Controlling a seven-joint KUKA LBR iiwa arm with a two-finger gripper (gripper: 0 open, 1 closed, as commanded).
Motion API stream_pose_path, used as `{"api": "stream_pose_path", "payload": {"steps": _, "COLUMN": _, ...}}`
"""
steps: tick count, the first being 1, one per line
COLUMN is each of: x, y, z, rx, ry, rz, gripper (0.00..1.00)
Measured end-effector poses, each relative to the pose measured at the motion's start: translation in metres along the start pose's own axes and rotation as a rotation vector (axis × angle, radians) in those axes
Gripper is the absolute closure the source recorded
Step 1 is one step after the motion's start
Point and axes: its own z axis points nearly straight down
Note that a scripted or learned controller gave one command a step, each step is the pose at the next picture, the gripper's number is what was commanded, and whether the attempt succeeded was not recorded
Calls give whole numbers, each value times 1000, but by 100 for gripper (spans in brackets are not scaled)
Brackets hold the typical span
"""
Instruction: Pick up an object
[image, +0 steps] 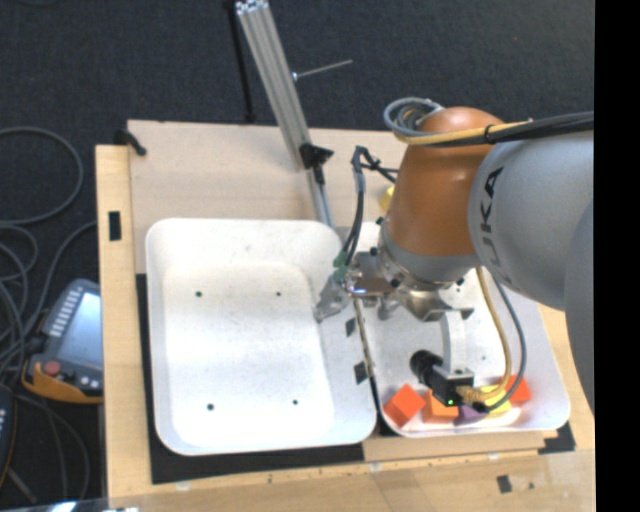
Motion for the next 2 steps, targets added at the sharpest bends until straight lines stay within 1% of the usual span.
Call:
{"api": "stream_pose_path", "payload": {"steps": 1, "x": 8, "y": 7, "z": -72, "rx": -1, "ry": 1, "rz": -1, "gripper": 0}}
{"api": "stream_pose_path", "payload": {"steps": 2, "x": -12, "y": 14, "z": -184, "rx": -3, "ry": 0, "rz": -3, "gripper": 0}}
